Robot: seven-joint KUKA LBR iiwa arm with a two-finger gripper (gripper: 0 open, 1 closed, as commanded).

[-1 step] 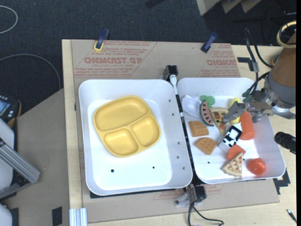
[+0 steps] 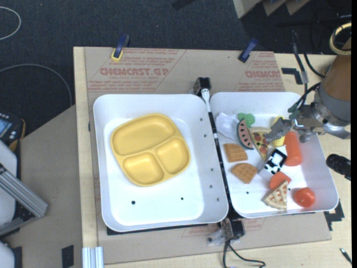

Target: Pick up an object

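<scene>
The metal tool (image 2: pixel 277 132) hangs over the right bin (image 2: pixel 329 177); whether it grips anything cannot be told. Just beneath it lie glossy plastic toy foods: a watermelon wedge (image 2: pixel 244 133), an orange carrot (image 2: pixel 293 149), ridged waffles (image 2: pixel 244 172). Well to its left sits a smooth yellow divided tray (image 2: pixel 149 148).

- We see the arm (image 2: pixel 338 88) cut off by the frame's edge at three o'clock.
- The gripper (image 2: pixel 277 132) hides part of the pizza slice (image 2: pixel 259 138); we cannot make out its fingers.
</scene>
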